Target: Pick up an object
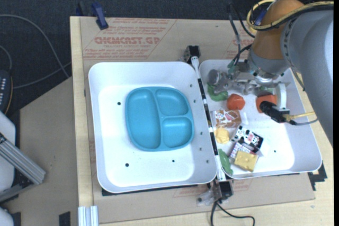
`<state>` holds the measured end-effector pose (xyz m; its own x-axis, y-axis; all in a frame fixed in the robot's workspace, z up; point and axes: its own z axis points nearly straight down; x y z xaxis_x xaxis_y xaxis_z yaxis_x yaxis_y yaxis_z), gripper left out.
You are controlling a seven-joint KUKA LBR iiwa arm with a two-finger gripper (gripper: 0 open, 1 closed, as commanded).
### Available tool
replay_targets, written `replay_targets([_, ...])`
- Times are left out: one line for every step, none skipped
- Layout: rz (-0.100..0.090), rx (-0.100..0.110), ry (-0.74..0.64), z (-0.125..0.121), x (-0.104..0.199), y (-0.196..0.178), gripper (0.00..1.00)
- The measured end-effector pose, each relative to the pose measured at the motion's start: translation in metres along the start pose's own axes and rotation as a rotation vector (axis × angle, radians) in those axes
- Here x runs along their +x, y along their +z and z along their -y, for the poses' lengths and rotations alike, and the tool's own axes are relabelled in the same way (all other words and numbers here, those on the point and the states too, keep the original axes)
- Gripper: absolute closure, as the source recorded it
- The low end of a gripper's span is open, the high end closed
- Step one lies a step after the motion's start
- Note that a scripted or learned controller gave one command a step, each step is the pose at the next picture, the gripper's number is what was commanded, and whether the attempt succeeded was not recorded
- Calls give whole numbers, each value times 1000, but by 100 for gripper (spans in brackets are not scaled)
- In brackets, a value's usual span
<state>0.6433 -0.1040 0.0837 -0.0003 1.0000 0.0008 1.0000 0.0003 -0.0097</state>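
1. Two shallow white bins are seen side by side on the desk [132, 39], which is covered by a brown board with red lettering.
2. The left bin [106, 156] is occupied by a blue divided plate [158, 118] with three compartments, lying near its middle.
3. The right bin [296, 151] is reached into by the grey arm [312, 45] from the right edge; an orange band [273, 29] is seen above the wrist.
4. The end effector [233, 82] is placed low over the far left corner of the right bin; whether it is apart, together or clamped on anything cannot be told.
5. A green object [216, 95] is seen just beside the end effector, against the bin's left wall.
6. An orange-red round object [236, 101] lies just under the end effector; nothing can be made out as held.
7. A second orange-red piece [266, 101] is seen to its right, beside a black part of the wrist.
8. Along the left wall toward the near edge are found a small printed packet [226, 118], a yellow piece [222, 136], a black-and-white patterned item [249, 138] and a yellow cheese-like block [244, 160].
9. A blue clip [99, 15] is seen at the far left corner of the desk.
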Motion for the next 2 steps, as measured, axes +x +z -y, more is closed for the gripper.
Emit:
replay_targets([0,-8,1,54,4,0,0])
replay_targets([0,-10,2,53,5,-10,100])
